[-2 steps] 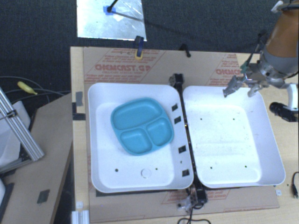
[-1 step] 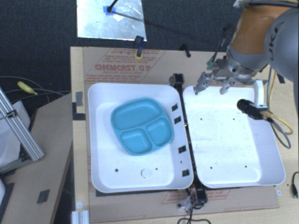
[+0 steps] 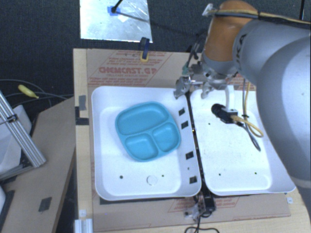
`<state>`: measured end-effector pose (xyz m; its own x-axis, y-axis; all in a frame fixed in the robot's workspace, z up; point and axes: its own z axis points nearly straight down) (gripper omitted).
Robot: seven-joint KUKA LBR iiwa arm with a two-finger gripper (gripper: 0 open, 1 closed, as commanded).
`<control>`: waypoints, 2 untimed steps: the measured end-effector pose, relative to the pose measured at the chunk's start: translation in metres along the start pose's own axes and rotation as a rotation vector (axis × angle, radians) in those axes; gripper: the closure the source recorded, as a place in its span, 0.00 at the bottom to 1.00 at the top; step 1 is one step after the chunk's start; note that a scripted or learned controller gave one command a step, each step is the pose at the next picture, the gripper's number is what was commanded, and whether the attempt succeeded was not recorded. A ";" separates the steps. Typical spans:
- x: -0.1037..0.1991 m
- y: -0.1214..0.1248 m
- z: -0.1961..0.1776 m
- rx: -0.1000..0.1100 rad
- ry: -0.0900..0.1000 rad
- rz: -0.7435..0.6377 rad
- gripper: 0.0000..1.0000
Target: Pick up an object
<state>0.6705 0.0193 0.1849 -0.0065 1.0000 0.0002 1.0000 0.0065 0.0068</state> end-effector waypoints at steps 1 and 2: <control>0.042 0.001 -0.253 -0.009 0.002 -0.001 0.00; 0.167 -0.053 -0.309 -0.001 0.006 -0.010 0.00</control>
<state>0.6147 0.1857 0.4933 -0.0165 0.9998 0.0062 0.9998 0.0164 0.0077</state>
